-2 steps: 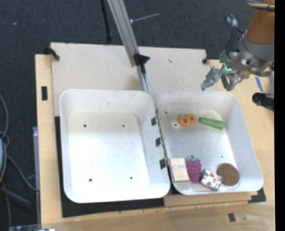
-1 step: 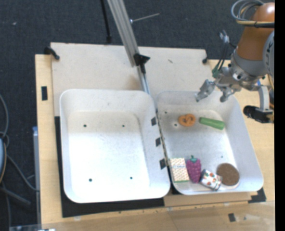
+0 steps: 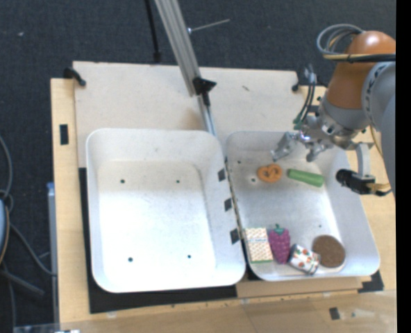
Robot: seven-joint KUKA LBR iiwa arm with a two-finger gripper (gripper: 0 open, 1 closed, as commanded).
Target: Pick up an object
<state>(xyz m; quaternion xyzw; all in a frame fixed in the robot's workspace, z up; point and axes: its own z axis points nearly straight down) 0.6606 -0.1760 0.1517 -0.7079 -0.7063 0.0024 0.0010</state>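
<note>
Your gripper [image 3: 297, 148] hangs with fingers apart, clamping nothing, just above the orange piece [image 3: 269, 173] near the right bin's [image 3: 351, 220] far edge.

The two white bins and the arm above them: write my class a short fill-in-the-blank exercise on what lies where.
1. All the loose objects lie in the ____ bin as the camera sees it.
2. The gripper hangs just above the orange piece and the ____ stick.
3. The brown disc lies near that bin's ____ edge, beside the dotted cup.

Missing words: right; green; front
</note>
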